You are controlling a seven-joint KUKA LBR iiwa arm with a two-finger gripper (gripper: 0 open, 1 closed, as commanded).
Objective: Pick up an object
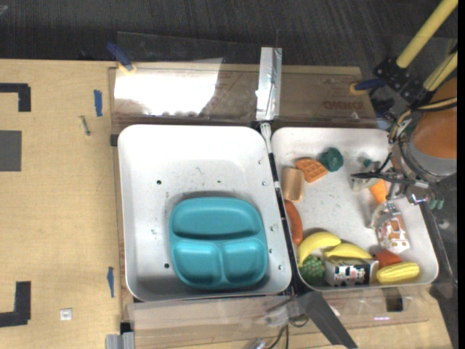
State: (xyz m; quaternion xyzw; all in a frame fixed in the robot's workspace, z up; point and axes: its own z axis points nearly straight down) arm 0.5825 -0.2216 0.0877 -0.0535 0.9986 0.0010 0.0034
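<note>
Bench (pixel 51 195) carries two white bins; pincer (pixel 389 187) hangs at 3 o'clock over right bin (pixel 429 267), grip state indeterminable, toy food below.

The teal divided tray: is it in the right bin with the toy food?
No, the teal divided tray lies in the left bin; the toy food is in the right bin.

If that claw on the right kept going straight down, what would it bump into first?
Probably the small orange piece in the right bin, which sits just under the gripper. Depth is hard to judge from above, so it could land on the white packet beside it instead.
</note>
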